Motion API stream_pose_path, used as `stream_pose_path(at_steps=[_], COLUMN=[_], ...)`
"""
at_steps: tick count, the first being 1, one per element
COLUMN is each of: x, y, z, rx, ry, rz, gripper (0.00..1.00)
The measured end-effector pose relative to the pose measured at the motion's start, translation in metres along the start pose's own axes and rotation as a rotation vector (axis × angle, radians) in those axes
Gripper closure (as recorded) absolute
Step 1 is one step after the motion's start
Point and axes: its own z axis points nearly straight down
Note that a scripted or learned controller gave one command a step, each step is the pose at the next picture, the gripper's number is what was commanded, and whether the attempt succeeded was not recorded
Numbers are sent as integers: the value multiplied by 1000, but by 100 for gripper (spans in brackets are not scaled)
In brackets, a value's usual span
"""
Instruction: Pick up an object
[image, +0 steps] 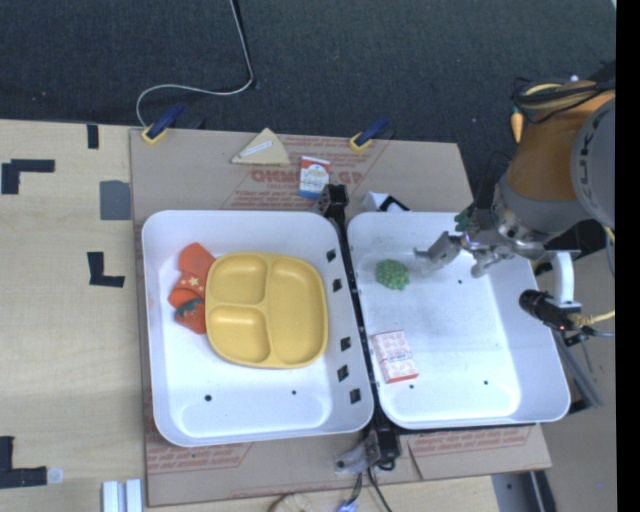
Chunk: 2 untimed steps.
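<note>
Green broccoli piece (392, 274) sits loose in the right bin (440, 395), near its upper left corner. Just right of it the gripper (460, 256) hovers, fingers spread, nothing between them. A red-printed packet (393, 356) lies lower down, writing unreadable. Left bin (240, 415): yellow divided plate (268, 308), orange toy (189, 288). Brown cardboard (420, 165) underneath shows faint red lettering, illegible.

— What's in my bins to grab, w/ the yellow tray (268, 308) as ref?

— Tray's a 3-compartment plate, flat, mid left bin. Orange-red toy (190, 288) touches its left edge, partly tucked under. Green lumpy piece (392, 274) is right of the tray, across the divider, upper right bin. Small red-and-white packet (394, 357) lies flat, right of the tray & lower, nr the divider.
</note>
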Motion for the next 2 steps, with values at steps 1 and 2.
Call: stream_pose_path(at_steps=[1, 2], x=[44, 35], y=[39, 76], z=[104, 98], rx=[-5, -2], ry=[0, -1], rz=[-1, -1], gripper=[0, 0])
